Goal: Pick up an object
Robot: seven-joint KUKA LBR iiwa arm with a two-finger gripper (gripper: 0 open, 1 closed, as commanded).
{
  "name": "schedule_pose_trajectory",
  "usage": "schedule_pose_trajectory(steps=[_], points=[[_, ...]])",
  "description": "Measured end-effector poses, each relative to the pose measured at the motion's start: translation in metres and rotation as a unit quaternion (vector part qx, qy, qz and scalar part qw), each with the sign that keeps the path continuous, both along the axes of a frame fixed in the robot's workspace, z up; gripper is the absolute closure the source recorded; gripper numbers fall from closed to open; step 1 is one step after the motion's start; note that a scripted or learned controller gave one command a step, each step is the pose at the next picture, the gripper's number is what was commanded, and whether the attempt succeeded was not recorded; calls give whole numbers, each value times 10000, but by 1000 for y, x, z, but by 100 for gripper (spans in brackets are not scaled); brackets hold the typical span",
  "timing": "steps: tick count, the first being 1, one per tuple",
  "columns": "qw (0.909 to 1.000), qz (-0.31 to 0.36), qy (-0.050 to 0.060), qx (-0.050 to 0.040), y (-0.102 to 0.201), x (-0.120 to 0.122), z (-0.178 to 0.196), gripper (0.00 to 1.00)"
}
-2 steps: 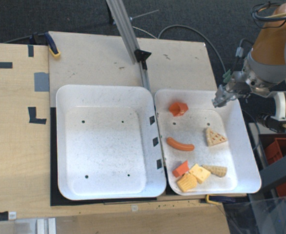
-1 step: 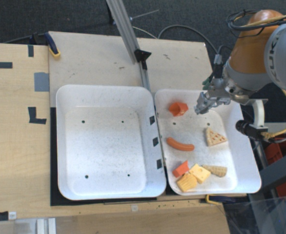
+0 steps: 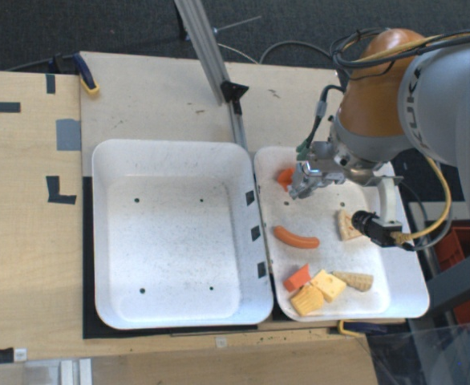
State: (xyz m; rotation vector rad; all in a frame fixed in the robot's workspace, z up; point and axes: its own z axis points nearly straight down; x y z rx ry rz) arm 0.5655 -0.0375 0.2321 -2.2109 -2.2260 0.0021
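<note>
Hovering at the upper left of the right bin (image 3: 395,303), the end effector (image 3: 301,184), whose opening I cannot tell, sits just beside a small orange-red piece (image 3: 285,176), so a good grasp probably means centring over it before descending straight.

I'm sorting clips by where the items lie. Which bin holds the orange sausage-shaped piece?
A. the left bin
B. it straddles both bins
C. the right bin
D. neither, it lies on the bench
C: the orange sausage-shaped piece lies on the floor of the right bin, near its left wall, above the yellow blocks and below the gripper.
</note>
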Motion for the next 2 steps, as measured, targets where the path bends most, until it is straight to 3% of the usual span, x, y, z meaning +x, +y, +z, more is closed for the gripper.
schedule_pose_trajectory(steps=[2], points=[[10000,5,-7,-3,97,-18,7,100]])
